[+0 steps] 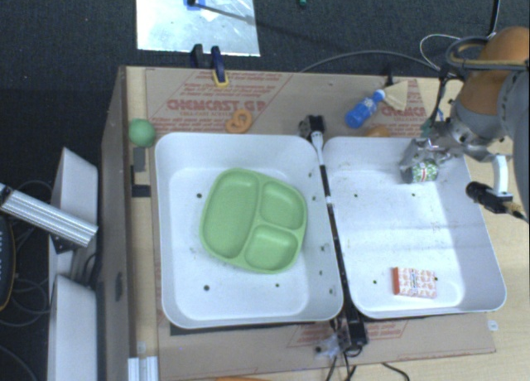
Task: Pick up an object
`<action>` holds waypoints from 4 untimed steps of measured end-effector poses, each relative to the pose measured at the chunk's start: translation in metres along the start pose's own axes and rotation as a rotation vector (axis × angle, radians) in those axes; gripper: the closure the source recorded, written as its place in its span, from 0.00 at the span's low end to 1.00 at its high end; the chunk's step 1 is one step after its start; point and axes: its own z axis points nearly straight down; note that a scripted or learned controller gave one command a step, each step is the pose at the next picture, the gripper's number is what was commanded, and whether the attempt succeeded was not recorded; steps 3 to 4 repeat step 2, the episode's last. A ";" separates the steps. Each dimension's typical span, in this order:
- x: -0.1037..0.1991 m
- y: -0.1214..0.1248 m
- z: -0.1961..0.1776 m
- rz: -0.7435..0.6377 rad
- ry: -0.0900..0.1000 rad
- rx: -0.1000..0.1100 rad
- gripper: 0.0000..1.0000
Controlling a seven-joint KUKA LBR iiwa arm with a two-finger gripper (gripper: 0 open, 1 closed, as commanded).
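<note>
In the right bin (464, 238) a small green and white can-like object (425, 173) lies near the far wall. My gripper (424, 158) hangs directly over it, at or touching its top; whether it grips the object is hidden. A flat red and white packet (412, 282) lies near that bin's front edge. A green divided plate (252, 219) sits in the middle of the left bin (178, 205).
Behind the bins on the cardboard lie a blue bottle (364, 110), an orange pretzel-shaped item (238, 120) and a green ball (141, 132). A blue clamp (217, 65) grips the board's far edge. The arm (489, 98) comes in over the right bin's far right corner.
</note>
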 end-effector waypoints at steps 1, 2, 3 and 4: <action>0.040 0.001 -0.100 0.003 0.002 0.000 1.00; 0.153 0.001 -0.139 0.003 0.006 0.003 1.00; 0.153 0.001 -0.139 0.003 0.006 0.003 1.00; 0.153 0.001 -0.139 0.003 0.006 0.003 1.00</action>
